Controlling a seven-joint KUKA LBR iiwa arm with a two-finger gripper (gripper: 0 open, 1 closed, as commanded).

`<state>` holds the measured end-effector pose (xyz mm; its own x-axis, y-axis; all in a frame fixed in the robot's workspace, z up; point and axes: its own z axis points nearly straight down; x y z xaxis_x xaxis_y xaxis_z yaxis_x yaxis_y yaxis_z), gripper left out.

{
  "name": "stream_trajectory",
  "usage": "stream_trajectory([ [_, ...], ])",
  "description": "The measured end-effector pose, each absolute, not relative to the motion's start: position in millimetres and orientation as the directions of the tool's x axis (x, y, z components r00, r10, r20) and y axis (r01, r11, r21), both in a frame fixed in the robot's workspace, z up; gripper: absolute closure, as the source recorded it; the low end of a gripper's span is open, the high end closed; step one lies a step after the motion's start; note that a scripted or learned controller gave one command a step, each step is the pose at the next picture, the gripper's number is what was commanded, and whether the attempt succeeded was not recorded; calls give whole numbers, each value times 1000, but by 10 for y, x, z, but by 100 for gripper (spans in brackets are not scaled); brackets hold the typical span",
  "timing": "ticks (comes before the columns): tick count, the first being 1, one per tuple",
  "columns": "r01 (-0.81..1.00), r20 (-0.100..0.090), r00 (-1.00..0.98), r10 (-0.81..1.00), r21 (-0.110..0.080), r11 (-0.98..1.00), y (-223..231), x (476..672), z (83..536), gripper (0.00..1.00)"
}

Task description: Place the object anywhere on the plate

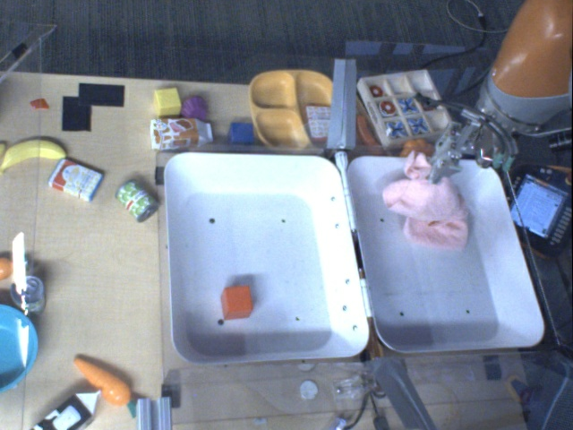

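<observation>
Nearest you, along the front edge of the pale wooden worktop [98,267], a carrot [105,381] is lying at a slant, with the rim of a blue plate [16,348] showing at the left edge just above it. Moving back, you are looking at two shallow white bins side by side. The left bin [255,253] is holding an orange cube [237,301] near its front left corner. The right bin [443,262] is carrying a crumpled pink cloth [427,207] in its far half. The gripper [445,157] is hanging over the far end of that cloth, its fingers reaching down to the fabric; you cannot tell how far they are spread, or whether they are pinching any of it. Left of the bins, a small green can [137,199], a red and white carton [75,179] and a banana [29,153] are sitting on the worktop. Further back, a yellow block [166,101], a purple piece [194,107], a blue block [241,133] and a yellow divided dish [291,107] are lining the far edge. Beyond that, dark grey carpet [224,16] is covering the floor
</observation>
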<state>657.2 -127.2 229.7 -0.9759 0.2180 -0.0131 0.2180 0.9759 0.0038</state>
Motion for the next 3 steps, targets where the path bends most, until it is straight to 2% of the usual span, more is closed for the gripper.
stream_trajectory([
  [1, 165, -19, -986, 165, 5, 986, -276, 6657, 2809, 100],
  [2, 5, -25, -1000, 5, 3, 1000, 195, 6471, 4007, 100],
  [3, 144, -5, -990, 144, 4, 990, 1249, 6363, 2418, 100],
])
